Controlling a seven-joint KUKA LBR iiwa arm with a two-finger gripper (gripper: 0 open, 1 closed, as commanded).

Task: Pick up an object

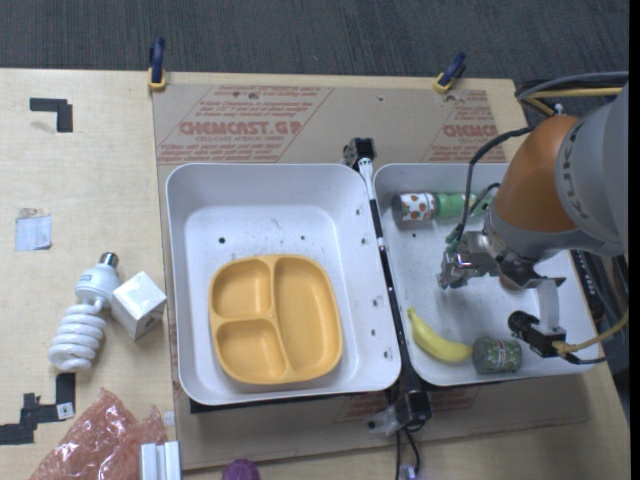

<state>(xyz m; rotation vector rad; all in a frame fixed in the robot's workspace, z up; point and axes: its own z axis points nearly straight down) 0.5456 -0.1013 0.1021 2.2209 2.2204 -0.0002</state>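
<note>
Yellow plastic divided plate [275, 318]: three compartments, lying flat in left white bin [200, 213], toward its near side.
Right white bin [425, 363]: touching the left bin along the middle seam, holding three loose items plus the arm's tool.
Yellow banana [437, 338]: near front edge of right bin, curved, lying flat, clear of the gripper.
Green-grey can [497, 355]: on its side, just right of banana, close to or touching its tip.
Bottle with white-red label and green end [432, 206]: on its side at far edge of right bin.
Metal two-finger gripper [452, 271]: low over middle of right bin, between bottle and banana; nothing seen between the tips; open or clenched, cannot tell.
Arm: grey with orange band [535, 183], entering from right.
Bench extras: white spiral bulb [82, 318], white cube [139, 304], both left of the bins.
</note>
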